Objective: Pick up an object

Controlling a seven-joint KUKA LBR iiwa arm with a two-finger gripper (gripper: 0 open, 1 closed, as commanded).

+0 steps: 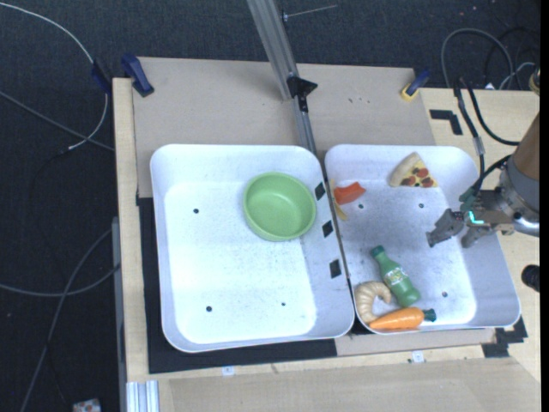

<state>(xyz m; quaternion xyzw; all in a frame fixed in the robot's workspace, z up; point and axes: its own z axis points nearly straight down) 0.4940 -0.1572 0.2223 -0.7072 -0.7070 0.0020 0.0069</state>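
We look down on a light wooden bench (pixel 223 101) standing on a dark carpeted floor (pixel 60 187). Thin pale cables (pixel 51 24) trail across the carpet at the left, and black cables (pixel 480 58) loop at the upper right. Blue clamps (pixel 137 75) grip the bench's far corners. A grey metal pole (pixel 270 28) slants down toward the bench's middle. The light falls evenly.

Robotics lab: wooden desk (pixel 214 110) clamped with blue clamps (pixel 137 75), two white bins (pixel 180 230), loose cables (pixel 51 153) across dark carpet (pixel 51 299), aluminium camera mast (pixel 270 33).
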